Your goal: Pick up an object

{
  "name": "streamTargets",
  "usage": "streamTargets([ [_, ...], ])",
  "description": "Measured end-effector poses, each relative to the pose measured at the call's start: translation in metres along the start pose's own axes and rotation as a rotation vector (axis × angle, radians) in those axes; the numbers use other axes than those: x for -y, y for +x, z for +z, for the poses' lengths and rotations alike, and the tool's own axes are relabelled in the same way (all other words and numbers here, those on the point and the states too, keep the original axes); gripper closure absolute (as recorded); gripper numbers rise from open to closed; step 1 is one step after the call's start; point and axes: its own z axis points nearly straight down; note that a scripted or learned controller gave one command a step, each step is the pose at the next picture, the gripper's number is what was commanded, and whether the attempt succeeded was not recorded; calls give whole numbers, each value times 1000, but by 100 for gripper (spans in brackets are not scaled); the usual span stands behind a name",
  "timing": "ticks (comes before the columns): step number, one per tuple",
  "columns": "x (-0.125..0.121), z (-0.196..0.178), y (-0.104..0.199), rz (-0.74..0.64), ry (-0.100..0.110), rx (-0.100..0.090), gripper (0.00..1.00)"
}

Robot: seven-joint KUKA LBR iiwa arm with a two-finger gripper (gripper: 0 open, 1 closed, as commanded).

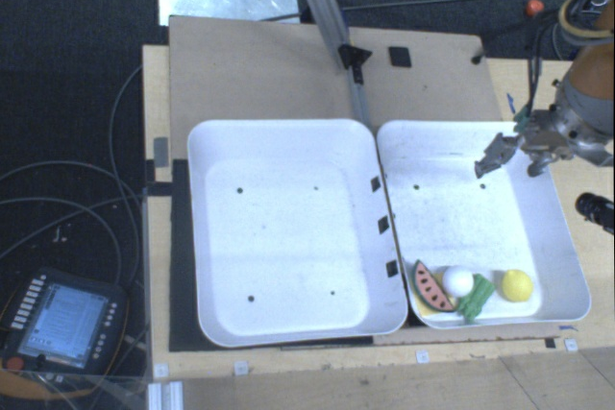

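Seen from above, a gripper (513, 158) with its two fingers spread apart and holding nothing hangs over the upper right of the right bin (562, 224). Along that bin's near edge lie a watermelon slice (431, 288), white ball (458, 281), green toy (476, 297) and lemon (517, 285).

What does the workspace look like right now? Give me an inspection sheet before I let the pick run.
Surface: bench bearing left bin and right bin, side by side.
Job's things: watermelon slice, white ball, green piece and yellow ball, clustered along the right bin's near edge.
Clutter: nothing seen.
Grippers: gripper above the right bin's far right part, fingers spread, nothing between them, well apart from the cluster.
Cables: black cables on the floor left of the bench.
Surroundings: teach pendant at lower left; dark carpet.
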Motion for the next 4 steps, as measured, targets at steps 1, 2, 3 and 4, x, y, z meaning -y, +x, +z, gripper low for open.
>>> streamTargets([
  [1,0,-11,0,-1,-1,0,100],
  [2,41,-63,57,-4,-5,-1,100],
  [3,80,-152,102,-4,-9,-1,100],
  [4,74,-213,93,39,-4,0,100],
])
